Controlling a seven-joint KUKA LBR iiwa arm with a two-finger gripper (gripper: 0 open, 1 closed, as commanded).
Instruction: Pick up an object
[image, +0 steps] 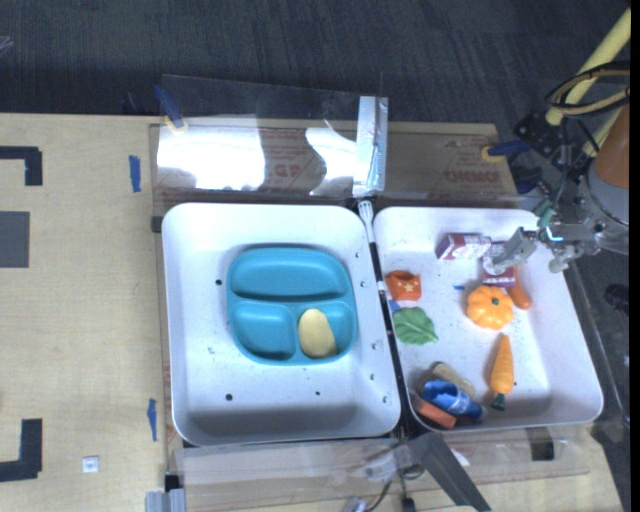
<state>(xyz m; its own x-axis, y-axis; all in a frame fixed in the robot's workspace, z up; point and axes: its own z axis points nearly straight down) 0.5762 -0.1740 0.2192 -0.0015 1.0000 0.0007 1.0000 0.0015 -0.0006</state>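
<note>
Bench (70, 330): pale wood-grain top with black corner marks and bits of blue tape left of the bins. Beyond its far edge, dark grey carpeted floor (300, 40). A clear plastic sheet (260, 140) stands behind the left bin and throws bright glare.

2 white bins sit side by side, walls touching. Left bin (190, 390) holds a blue divided tray (270, 300); a yellow potato-like piece (317, 333) lies in the tray's near-right compartment.

Right bin (575, 390), taken as landmark: small pumpkin (489, 306) near its centre; carrot (501, 366) just nearer the camera than the pumpkin; red-and-white box (458, 245) by the bin's far wall; orange block (404, 286) and green leaf (413, 326) along its left wall; a blue and orange clutter (447, 398) in its near-left corner.

Hand (505, 255) hangs over the bin's far-right part, just beyond the pumpkin, beside the box. Whether it is open or closed cannot be made out. Cables (580, 90) run off past the bin's far-right corner.
</note>
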